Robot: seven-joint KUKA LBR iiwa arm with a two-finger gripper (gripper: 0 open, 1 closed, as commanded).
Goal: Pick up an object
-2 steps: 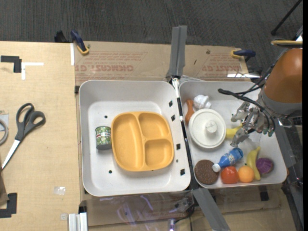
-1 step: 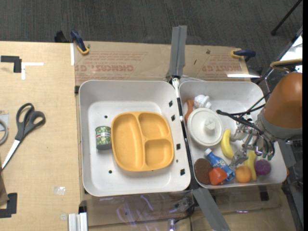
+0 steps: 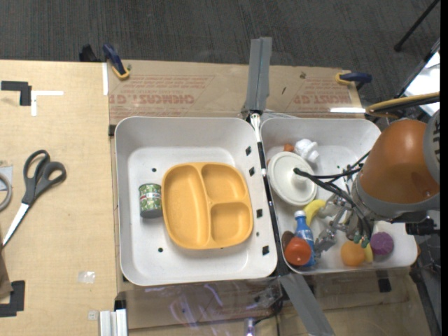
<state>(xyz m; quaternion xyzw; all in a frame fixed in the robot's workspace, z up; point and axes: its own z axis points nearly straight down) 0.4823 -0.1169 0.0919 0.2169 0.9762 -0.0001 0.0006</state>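
Bench with two bins, cardboard and scissors

We see a pale wooden bench [image 3: 56, 257] carrying two shallow white bins side by side, the left bin [image 3: 133, 145] touching the right bin [image 3: 336, 126] along a shared edge. A sheet of cardboard [image 3: 189, 89] lies flat behind and partly under them, held by blue clamps [image 3: 115, 60] at its far corners. Well to the left of the bins we find scissors [image 3: 33, 180] with black handles, lying flat, blades pointing toward the near left. Black corner marks [image 3: 17, 89] sit on the wood at far left, beside a strip of white tape [image 3: 47, 95].
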